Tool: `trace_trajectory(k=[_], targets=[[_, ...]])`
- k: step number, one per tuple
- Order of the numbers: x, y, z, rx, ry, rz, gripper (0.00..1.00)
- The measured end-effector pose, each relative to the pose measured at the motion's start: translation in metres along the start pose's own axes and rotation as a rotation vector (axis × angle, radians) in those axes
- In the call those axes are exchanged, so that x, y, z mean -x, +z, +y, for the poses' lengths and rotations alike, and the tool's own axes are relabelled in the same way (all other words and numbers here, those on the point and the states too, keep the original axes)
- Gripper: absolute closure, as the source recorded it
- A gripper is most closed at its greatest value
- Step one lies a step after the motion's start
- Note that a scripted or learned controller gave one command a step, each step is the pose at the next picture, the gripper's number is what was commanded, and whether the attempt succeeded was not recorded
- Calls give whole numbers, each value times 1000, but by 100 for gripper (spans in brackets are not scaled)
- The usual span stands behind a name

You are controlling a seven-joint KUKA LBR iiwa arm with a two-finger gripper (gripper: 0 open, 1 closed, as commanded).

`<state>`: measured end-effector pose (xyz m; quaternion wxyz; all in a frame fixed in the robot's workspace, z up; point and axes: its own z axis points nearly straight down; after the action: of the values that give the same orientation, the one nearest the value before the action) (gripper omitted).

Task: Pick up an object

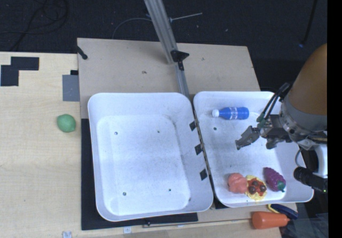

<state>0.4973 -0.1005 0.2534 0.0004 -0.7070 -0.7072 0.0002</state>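
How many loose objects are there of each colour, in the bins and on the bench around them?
Blue: 1, bottle in the right bin
Purple: 1, grape-like toy
Orange-red: 2, round toy in the bin, carrot-like toy outside it
Yellow and dark mixed: 1, small toy
Green: 1, ball on the bench
Total: 6

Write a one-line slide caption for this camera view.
Claw hovers open over the right bin, near a blue bottle, orange toy and purple toy; green ball lies outside.
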Motion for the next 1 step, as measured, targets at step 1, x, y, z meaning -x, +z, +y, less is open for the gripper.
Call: trace_trajectory(k=[1], targets=[[8,58,-5,-5,1,0,0]])
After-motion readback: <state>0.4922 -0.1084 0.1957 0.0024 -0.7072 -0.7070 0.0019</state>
